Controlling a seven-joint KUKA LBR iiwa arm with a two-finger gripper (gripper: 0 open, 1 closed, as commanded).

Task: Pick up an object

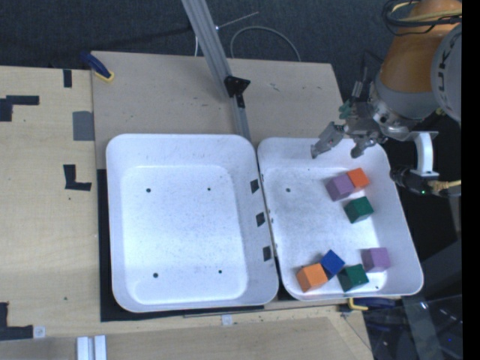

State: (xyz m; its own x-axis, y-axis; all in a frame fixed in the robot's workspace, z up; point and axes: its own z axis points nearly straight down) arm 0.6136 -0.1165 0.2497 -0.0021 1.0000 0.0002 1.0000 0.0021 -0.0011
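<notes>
7 small blocks (358, 209) scattered in right bin (300, 171), none lifted.

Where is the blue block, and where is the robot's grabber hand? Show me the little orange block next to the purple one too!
blue block (333, 262): camera view, on its top face.
gripper (340, 148): camera view, midway between its two fingertips.
small orange block (358, 177): camera view, on its top face.

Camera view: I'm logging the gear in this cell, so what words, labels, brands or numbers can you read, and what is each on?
"UK": dark letters, cut off by the frame edge, on the grey arm housing at upper right; likely part of a brand name.
No print shows on the coloured blocks, such as the purple block, or on either white bin.
Black marks on the bench are tape shapes, not letters.
</notes>
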